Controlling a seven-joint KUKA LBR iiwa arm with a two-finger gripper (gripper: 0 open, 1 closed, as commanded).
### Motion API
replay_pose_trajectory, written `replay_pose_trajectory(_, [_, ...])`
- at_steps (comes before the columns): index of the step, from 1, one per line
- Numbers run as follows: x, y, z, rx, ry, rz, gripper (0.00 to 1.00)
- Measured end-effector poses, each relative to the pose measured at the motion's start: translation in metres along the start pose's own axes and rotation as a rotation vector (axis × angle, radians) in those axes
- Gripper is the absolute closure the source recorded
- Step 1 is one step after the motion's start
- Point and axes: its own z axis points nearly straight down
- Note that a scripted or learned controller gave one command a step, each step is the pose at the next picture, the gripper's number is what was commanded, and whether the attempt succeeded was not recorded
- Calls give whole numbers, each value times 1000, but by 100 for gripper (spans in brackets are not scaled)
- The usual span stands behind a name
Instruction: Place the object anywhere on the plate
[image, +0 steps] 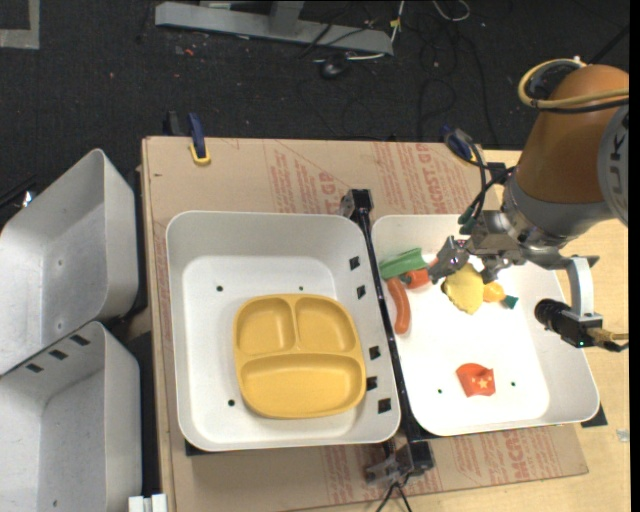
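The red toy (477, 380) lies nearest the front in the right bin (560, 400). The jaws (466, 268) hang over that bin, touching the yellow toy (465, 291); whether they pinch it, I cannot tell. The yellow plate (298, 355) sits in the left bin (200, 330).

1. Light falls evenly from above me; both white bins (280, 240) read bright, without blown-out glare.
2. The floor (90, 70) beyond my bench (300, 165) stays dark.
3. Shadows are soft and short: a faint one rims the plate (298, 355).
4. Focus is fair, slightly grainy; my wrist looks a little soft.
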Motion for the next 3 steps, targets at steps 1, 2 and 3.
replay_pose_trajectory(1, [52, -3, 16, 1, -1, 1, 100])
replay_pose_trajectory(2, [109, -7, 29, 1, 0, 0, 100])
replay_pose_trajectory(3, [169, -3, 32, -1, 1, 0, 100])
